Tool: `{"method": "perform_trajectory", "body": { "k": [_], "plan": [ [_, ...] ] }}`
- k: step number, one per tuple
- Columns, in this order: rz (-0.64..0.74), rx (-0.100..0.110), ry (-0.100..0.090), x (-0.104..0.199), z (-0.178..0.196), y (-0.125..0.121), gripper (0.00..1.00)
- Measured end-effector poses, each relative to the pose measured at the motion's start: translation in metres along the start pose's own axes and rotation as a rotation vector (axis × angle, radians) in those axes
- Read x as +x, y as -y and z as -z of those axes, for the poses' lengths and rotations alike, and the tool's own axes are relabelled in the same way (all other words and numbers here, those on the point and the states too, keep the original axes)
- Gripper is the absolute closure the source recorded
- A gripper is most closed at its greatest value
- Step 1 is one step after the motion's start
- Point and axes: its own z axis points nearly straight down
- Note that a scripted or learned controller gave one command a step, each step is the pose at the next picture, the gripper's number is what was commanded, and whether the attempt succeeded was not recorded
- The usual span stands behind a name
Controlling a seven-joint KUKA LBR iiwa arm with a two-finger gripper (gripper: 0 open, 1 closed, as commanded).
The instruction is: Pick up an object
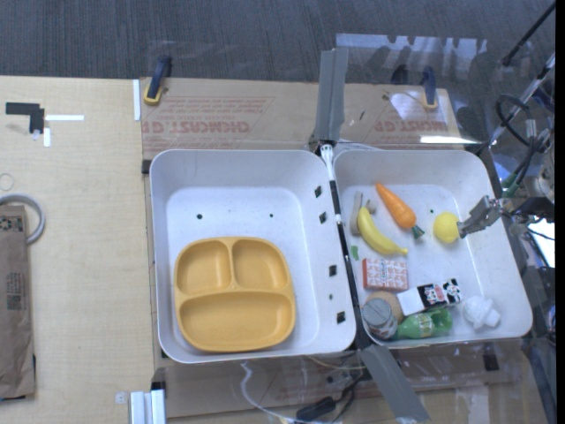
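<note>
On my left the white bin (168, 237) holds a yellow divided plate (234, 291), the right bin (494, 237) holds a banana (378, 233), a carrot (396, 206) and a lemon (447, 227), and my tool (473, 218) sits just beside that lemon, its grip impossible to tell.

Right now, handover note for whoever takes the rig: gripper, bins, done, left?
Gripper: low at the right bin's right side, beside the lemon; nothing seen in it.
Right bin: carrot, banana, lemon, red-and-white carton, can, green bottle, white crumpled piece.
Left bin: yellow divided plate.
Done: no pick.
Left: grasp and lift one object; the lemon is nearest.
</note>
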Motion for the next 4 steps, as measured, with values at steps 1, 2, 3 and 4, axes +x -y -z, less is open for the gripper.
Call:
{"method": "perform_trajectory", "body": {
  "k": [1,2,3,4],
  "plan": [
    [-0.138,0.001,0.0,0.054,-0.081,-0.061,0.0],
    [0.065,0.0,0.0,0.063,-0.17,-0.105,0.0],
    [0.062,-0.001,0.001,0.061,-0.161,-0.105,1.0],
    [0.006,-0.003,0.002,0.044,-0.072,-0.132,1.0]
  ]
}}
